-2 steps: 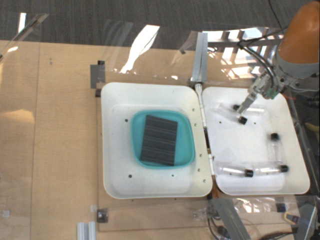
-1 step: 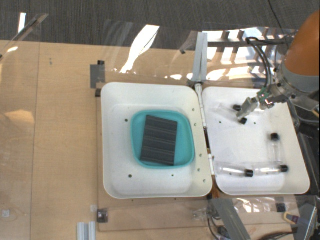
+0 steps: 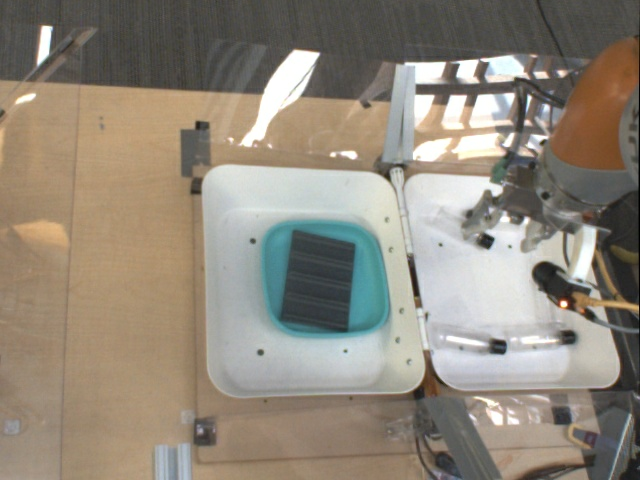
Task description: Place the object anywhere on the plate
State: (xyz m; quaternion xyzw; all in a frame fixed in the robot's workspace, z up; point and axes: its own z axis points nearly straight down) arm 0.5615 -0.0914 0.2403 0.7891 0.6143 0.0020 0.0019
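A dark grey ribbed block [image 3: 319, 281] is lying flat on the teal plate [image 3: 374, 303], which is sitting in the left of the 2 white bins [image 3: 230, 348]. Over the right bin [image 3: 600, 368], well apart from the block, the gripper [image 3: 507, 233] is hanging with its 2 fingers spread open and gripping nothing. A clear tube [image 3: 505, 343] is lying near that bin's front wall.

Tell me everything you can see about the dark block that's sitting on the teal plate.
The dark block is a flat, charcoal-grey rectangular slab with ridges running across its top, matte like foam or rubber. It lies flat, turned slightly off square, near the middle of the teal plate, wholly inside the rim. The plate sits in the left white bin. Nothing else touches the block.
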